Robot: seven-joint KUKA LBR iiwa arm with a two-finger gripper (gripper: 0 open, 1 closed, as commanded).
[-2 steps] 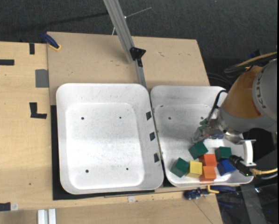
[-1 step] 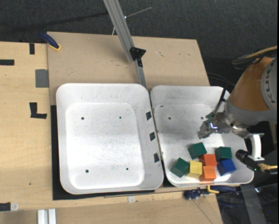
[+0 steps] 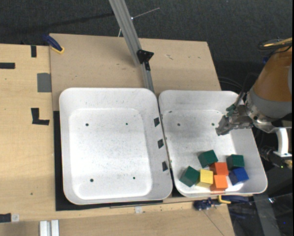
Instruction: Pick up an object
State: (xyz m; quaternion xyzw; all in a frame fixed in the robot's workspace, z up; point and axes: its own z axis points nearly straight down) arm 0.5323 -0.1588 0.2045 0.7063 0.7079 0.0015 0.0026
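Hanging over the right bin (image 3: 183,100) at about three o'clock of its floor, the gripper (image 3: 223,127) carries nothing that can be made out, and whether it is released or clenched I cannot tell, since it reads as a dark blur against the white. By my judgement the task is barely begun: no object has left the bin, and reaching, closing and lifting all remain. The candidates sit bunched at the bin's five o'clock corner: a dark green block (image 3: 207,158) nearest the gripper, another green block (image 3: 189,176) at the cluster's nine o'clock edge, a yellow block (image 3: 206,176) beside it, orange blocks (image 3: 220,175) in the middle, a blue block (image 3: 239,174) and a further green one (image 3: 235,160) toward the right wall. They touch or nearly touch, so singling one out looks awkward. The left bin (image 3: 68,102) lies alongside. Both bins rest on a pale wooden bench (image 3: 97,58) with dark tape marks at nine o'clock; a slanted metal bar (image 3: 128,26) crosses from twelve o'clock, and dark floor lies beyond.
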